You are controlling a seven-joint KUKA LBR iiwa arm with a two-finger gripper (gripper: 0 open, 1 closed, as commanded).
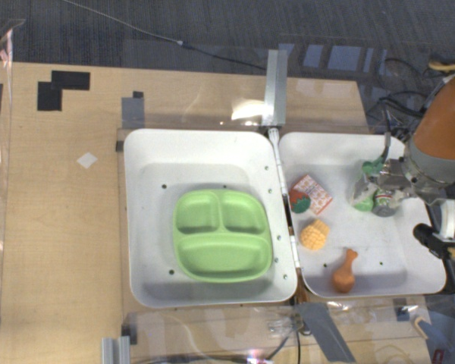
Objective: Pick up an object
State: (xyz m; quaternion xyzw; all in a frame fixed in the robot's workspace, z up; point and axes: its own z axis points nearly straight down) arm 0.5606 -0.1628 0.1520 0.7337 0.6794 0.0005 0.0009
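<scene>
Closest to the camera, the left bin (136, 226) sits on the wooden surface (61, 226) and carries a green divided plate (222, 236), lying flat a bit toward the bin's front edge, with two small compartments at the back and one long one at the front. Black tape marks (61, 88) sit on the surface near its back left corner.

Moving right, the right bin (417, 279) butts up against the left one along the middle seam. Just right of that seam, about halfway back, there's a small red and white packet (309, 194) lying tilted. Right in front of it, close but not quite touching as far as I can see, is a yellow corn piece (313, 236). Further toward the front edge is an orange-brown toy drumstick (345, 272), thin end pointing toward the back.

Over by the right bin's right edge, the gripper (379, 192) is down low with the grey and orange arm (444, 139) behind it. It's over something greenish (364, 197), but honestly can't tell whether it's closed on it or just hovering. Too blurry to call what that thing is.
</scene>
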